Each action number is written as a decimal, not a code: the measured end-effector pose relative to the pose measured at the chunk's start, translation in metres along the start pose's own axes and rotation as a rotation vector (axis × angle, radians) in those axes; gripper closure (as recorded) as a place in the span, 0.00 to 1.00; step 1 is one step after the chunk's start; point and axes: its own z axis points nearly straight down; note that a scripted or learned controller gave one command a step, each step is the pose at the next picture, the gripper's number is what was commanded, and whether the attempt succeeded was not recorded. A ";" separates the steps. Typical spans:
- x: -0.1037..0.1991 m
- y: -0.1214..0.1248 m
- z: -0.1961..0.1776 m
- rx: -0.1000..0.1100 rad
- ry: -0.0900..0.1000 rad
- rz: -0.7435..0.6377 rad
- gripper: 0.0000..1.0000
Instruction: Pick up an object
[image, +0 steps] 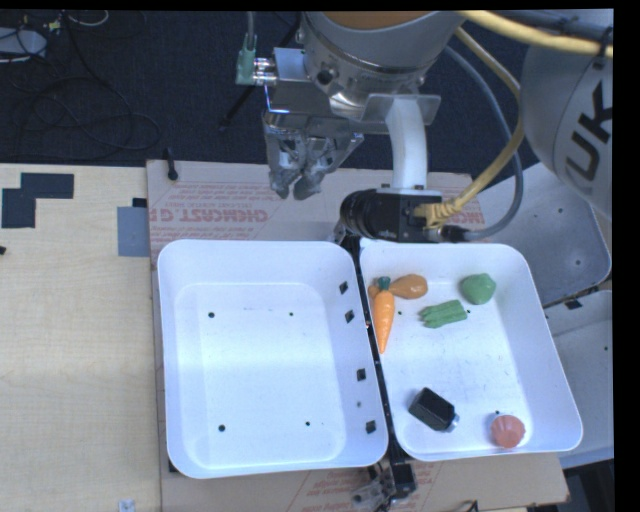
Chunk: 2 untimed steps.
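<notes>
Two white bins are sitting side by side on the bench (70, 330), and the robot's arm (380, 50) is hanging high over their far edge with nothing in its grip.

Nearest the camera, in the right bin (560, 395), a pink ball (507, 431) is lying at the near right corner, with a black block (433, 409) just to its left. Farther back, a carrot (382, 315) is lying along the bin's left wall, an orange piece (409, 287) is touching its far end, a green pod (443, 314) is resting near the middle, and a green lump (478, 288) is sitting toward the far right. The left bin (180, 270) is lying alongside, its floor showing a few dark dots.

Beyond the bins, the claw (302, 178) is pointing down over the cardboard (215, 212) past the left bin's far rim, well apart from every object; its fingers are appearing close together with nothing between them.

The pick is looking not yet begun: the next move is calling for the claw to travel right and nearer, open over one item, and descend.

The arm's upper part is being cut off by the frame's top edge, and the fingertips are proving hard to separate against the dark background.
</notes>
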 end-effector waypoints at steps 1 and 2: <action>0.001 -0.056 0.029 -0.004 0.002 -0.004 1.00; 0.001 0.043 0.019 -0.013 0.004 0.001 1.00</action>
